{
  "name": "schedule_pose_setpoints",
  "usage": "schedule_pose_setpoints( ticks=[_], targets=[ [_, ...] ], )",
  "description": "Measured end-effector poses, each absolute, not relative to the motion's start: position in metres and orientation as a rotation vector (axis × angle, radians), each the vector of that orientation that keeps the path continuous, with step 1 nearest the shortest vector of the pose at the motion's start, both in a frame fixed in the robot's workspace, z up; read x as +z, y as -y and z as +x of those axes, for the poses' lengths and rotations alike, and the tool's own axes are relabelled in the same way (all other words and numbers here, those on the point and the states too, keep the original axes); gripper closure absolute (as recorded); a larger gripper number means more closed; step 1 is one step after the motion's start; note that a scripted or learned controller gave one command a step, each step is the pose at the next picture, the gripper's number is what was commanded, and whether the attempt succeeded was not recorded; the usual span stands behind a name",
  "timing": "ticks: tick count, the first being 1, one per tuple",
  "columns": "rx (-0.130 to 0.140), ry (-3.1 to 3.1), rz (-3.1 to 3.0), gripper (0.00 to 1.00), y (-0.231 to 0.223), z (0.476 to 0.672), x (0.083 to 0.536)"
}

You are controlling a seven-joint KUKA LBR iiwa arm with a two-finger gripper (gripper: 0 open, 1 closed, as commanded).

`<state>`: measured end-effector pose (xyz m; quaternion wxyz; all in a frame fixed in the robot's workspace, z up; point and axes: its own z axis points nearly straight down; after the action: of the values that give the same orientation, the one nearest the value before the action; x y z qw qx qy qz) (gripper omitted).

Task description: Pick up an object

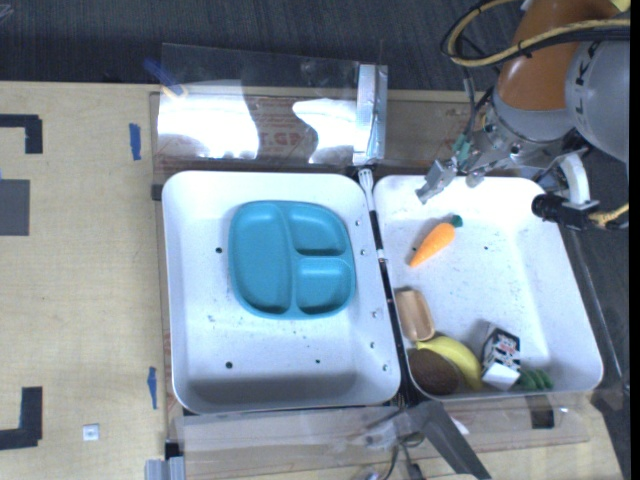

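I've got the tool (440, 180) at the right bin's (560, 298) far edge, grip state unclear, and coming down off-line could roll the carrot (433, 245) away.

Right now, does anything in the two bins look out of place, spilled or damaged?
Nothing stands out. The blue divided plate lies flat in the left bin. In the right bin, the carrot lies alone, while the banana and other small items crowd the near edge. The claw hangs over the far rim.
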<state>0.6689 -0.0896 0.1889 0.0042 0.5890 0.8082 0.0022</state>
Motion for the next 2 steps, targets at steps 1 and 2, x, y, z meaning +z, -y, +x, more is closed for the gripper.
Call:
schedule_pose_setpoints(
  ticks=[1,2],
  targets=[
    [0.008,-2.564,1.802,0.0,0.131,0.635,0.111],
    [0.005,-2.591,1.769,0.0,0.109,0.646,0.086]
  ],
)
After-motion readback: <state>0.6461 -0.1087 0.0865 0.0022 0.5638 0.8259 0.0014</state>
